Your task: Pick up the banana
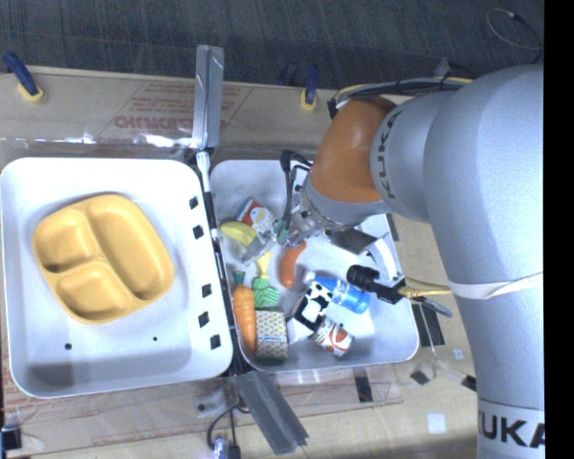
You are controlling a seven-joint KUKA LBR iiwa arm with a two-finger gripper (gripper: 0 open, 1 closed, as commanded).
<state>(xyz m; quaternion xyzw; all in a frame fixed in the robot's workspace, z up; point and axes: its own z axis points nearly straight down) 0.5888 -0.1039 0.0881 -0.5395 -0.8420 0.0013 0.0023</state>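
From my seat I see a bench topped with brownish board (96, 113), blue clamps at its far edge and dark carpet beyond. Two white bins sit side by side, a grey divider bar between them. The left bin (38, 361) holds a yellow three-compartment tray (100, 254) with bare white floor around it, widest toward the near edge.

The right bin (239, 175) is crowded: the banana (237, 232) lies in its upper left part, near the left wall, its long axis running roughly left to right with a slight downward tilt toward the right. Below it sit a carrot (245, 316), a green piece (264, 290), a blue bottle (349, 296) and a small can (333, 338).

The gripper (289, 229) hangs over the bin's middle, just right of the banana; I cannot tell whether it is clenched or released. An orange object (289, 264) lies directly beneath it. The arm covers the bin's right side, leaving little free room there.
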